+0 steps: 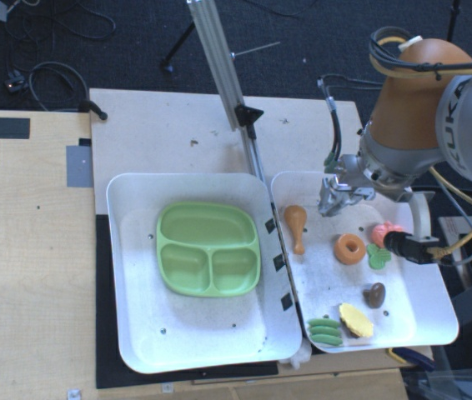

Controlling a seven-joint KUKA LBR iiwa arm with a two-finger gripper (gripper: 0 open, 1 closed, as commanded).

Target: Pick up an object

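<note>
My gripper (333,204) hangs over the back part of the right bin (403,327), its metal fingers pointing down with nothing seen between them. A toy chicken drumstick (295,226) lies just to its left near the bin's divider. An orange doughnut ring (350,249) lies in front of the gripper. A pink and green toy (381,245) sits to the right of the ring. Nearer the front are a small brown piece (374,294), a yellow piece (355,320) and green pea pods (324,332).
The left bin (136,323) holds a green divided plate (208,249). A slanted metal rail (223,65) runs from the back down to the strip between the bins. Black clips (278,261) line that divider.
</note>
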